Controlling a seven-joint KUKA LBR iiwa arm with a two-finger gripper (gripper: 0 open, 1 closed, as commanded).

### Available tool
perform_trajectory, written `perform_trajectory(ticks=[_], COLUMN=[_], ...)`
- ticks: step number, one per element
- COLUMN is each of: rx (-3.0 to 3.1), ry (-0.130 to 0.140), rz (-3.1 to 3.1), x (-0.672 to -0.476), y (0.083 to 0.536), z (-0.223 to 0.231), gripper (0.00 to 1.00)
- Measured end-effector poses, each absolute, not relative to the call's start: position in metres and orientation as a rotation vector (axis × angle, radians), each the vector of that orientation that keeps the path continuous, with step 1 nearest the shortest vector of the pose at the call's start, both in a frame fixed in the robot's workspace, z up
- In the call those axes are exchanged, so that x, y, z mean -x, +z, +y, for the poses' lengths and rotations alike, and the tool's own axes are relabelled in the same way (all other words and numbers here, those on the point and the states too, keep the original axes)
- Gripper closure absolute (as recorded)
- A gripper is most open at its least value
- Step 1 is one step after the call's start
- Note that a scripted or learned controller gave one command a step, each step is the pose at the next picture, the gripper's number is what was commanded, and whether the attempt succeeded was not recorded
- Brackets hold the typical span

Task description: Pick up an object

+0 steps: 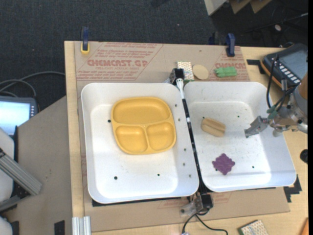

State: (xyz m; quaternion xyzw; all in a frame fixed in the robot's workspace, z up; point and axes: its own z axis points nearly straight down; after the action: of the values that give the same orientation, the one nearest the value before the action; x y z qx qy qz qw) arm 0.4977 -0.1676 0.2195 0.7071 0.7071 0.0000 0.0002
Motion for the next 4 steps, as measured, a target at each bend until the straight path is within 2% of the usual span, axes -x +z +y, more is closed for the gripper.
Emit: perform_trajectory(ticks=[1, 2, 3, 4], rx=[-2.232, -2.212, -2.215, -2.218], ry=[-0.007, 0.005, 0.005, 0.003], rz=[2.228, 2.225, 2.221, 2.220], x=[-0.476, -0.530, -0.588, -0.585], y=[0.086, 0.084, 0.085, 0.095], z=[-0.159, -0.102, -0.105, -0.105], gripper=[0.00, 0.00, 0.00, 1.00])
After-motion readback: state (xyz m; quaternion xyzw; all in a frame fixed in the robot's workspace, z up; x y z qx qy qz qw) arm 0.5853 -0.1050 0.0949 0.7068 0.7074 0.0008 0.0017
